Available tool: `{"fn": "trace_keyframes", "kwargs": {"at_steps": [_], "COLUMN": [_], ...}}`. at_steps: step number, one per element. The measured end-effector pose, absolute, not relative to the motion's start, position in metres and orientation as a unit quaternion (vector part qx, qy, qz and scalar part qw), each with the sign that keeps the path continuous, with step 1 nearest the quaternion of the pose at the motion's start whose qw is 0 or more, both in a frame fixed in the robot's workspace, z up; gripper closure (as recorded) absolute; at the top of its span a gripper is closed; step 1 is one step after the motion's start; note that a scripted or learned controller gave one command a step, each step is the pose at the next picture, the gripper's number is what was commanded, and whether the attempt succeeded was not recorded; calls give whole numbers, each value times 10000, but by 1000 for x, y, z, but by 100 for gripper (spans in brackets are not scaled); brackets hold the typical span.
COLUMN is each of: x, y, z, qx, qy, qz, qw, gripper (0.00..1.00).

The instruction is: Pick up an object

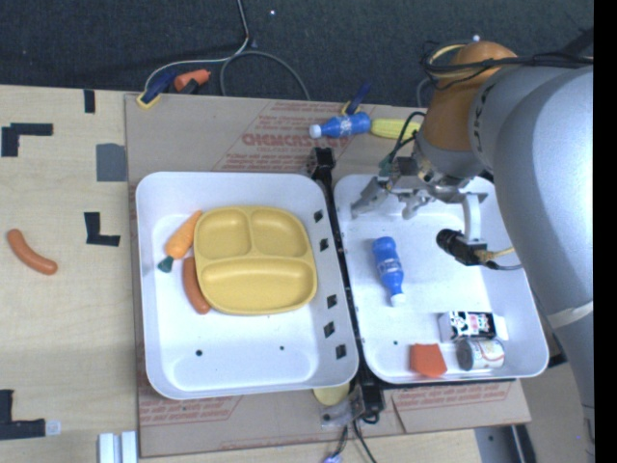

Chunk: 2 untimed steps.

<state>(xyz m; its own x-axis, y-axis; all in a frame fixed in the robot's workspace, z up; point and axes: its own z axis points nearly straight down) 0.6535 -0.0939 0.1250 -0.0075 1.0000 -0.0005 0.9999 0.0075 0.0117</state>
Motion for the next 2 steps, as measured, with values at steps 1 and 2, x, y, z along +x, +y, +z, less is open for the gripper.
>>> {"fn": "trace_keyframes", "kwargs": {"at_steps": [1,2], "x": [614,622], "y": [-100,-40], "z": [84,192], "qx": [7068,7044], "qy": [7074,7098], "qz": [5,42], "qw": [20,29], "gripper": [0,0]}}
